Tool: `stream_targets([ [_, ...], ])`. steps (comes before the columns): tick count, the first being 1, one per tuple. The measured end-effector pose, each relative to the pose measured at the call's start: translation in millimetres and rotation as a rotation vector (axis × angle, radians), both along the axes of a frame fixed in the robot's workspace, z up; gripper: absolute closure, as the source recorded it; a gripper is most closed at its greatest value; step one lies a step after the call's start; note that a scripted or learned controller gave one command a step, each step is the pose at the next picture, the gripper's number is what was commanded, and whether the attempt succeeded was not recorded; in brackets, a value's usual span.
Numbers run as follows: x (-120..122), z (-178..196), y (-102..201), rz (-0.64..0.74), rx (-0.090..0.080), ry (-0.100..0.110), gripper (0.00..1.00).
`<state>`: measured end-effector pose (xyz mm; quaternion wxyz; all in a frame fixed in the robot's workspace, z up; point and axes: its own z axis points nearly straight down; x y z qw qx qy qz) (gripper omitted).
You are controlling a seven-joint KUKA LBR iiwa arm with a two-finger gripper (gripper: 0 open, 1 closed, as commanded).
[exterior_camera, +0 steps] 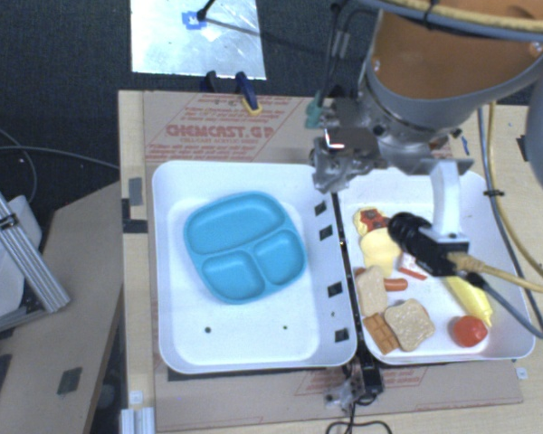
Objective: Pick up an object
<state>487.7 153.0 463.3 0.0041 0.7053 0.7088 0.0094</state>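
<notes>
Two bins. Bread slice point(409, 322), tomato point(470, 331) and banana point(471, 297) crowd the right bin point(518, 331), likely pick stock. A blue tray point(244, 245) lies alone in the left bin point(176, 333). Gripper point(328, 177) hangs over the far dividing rim, holding nothing seen; whether spread or closed, cannot tell.

Bench point(77, 269): printed cardboard sheet point(217, 132) on top; left white bin point(253, 334), right white bin point(507, 325) side by side.

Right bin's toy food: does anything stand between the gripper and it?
Nothing visible does. The gripper hangs above the far end of the dividing wall, and the nearest piece, a pale yellow toy food, lies uncovered in the right bin close by.
</notes>
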Motion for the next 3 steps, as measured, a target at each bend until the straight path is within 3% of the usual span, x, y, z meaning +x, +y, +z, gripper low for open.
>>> stream_targets([
  [1, -1.3, -69.3, -34.7, -0.007, -0.009, 0.022, 1.00],
  [3, 0.4, -44.4, -32.3, 0.007, -0.007, 0.013, 1.00],
])
